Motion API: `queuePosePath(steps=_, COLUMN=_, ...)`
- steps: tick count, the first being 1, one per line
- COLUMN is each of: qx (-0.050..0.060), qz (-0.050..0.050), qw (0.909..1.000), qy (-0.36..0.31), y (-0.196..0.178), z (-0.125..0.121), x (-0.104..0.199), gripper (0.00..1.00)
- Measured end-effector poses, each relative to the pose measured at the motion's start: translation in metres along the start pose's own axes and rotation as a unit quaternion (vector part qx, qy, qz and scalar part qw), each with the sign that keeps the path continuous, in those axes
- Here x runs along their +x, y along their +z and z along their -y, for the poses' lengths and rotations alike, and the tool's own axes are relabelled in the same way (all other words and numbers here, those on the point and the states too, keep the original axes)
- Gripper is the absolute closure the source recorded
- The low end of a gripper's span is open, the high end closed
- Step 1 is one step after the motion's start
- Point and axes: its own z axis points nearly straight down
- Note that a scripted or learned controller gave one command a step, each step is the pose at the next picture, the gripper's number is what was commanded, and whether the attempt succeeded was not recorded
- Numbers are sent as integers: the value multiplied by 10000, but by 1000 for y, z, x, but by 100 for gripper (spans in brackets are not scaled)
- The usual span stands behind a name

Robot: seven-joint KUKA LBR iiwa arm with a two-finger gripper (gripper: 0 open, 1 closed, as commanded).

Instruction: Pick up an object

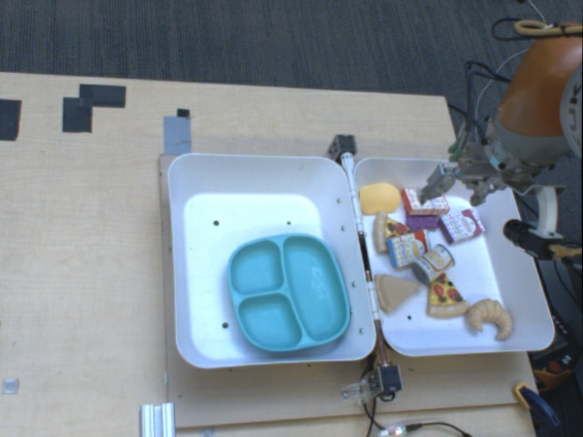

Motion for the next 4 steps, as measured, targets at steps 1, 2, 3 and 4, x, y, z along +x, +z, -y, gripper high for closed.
queuePosePath(steps=1, qx=-55, qz=18, qw=10000, qy=3, y=110, z=-9, x=-19, gripper=0)
queuePosePath(steps=2, qx=-78, qz=30, qw=10000, qy=2, y=98, z=-11, x=-19, gripper=100)
queuePosePath(steps=3, qx=-75, qz=29, qw=10000, qy=1, y=98, z=-11, x=-19, gripper=0)
queuePosePath(steps=4, qx=-142, qz=47, qw=9999, qy=14, y=115, z=32, x=-11, gripper=0)
